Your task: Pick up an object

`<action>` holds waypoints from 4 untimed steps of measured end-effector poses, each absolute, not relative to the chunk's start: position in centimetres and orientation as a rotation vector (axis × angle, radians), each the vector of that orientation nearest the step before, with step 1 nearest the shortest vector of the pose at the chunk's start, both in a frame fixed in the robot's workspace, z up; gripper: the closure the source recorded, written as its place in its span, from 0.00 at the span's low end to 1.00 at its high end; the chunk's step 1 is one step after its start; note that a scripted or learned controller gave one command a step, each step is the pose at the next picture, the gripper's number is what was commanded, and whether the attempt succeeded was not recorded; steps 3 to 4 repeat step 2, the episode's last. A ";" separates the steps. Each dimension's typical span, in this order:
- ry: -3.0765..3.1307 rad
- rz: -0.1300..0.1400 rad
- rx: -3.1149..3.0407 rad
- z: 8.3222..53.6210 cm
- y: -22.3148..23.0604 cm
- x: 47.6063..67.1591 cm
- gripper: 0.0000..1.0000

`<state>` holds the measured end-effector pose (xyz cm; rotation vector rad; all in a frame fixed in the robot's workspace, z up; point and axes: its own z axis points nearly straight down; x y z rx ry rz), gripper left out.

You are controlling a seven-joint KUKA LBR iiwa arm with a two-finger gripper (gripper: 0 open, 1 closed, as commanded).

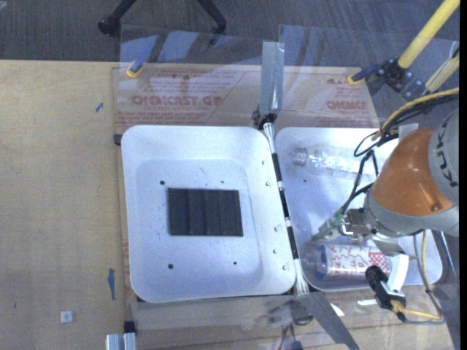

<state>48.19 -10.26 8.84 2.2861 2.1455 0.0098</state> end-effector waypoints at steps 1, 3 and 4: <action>1.905 0.006 2.508 11.3 -21.2 48.1 0.00; 2.116 0.002 2.322 9.0 -16.2 48.0 0.00; 2.116 0.002 2.322 9.0 -16.2 48.0 0.00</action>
